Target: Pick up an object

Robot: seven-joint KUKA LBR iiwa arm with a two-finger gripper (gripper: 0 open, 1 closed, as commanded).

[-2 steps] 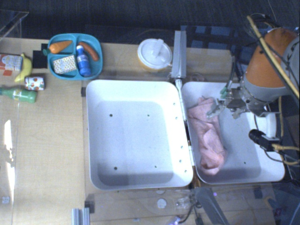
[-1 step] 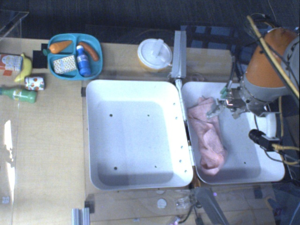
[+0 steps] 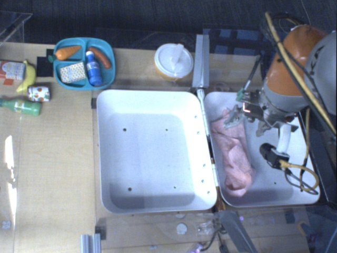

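A crumpled pink cloth (image 3: 233, 153) lies along the left side of the right bin (image 3: 295, 194), stretching from near the top to the lower middle. My gripper (image 3: 237, 117) hangs over the cloth's upper end, at the tip of the grey arm with its orange band. The fingertips sit low against the cloth's top folds. Whether any cloth is between them cannot be made out from this angle.
The left bin (image 3: 152, 152) sits beside the right one, divided by a raised rim. On the bench at the back left stand a blue compartment tray (image 3: 84, 63) with toy food, a white lidded cup (image 3: 174, 60), and a few small items (image 3: 23, 91).
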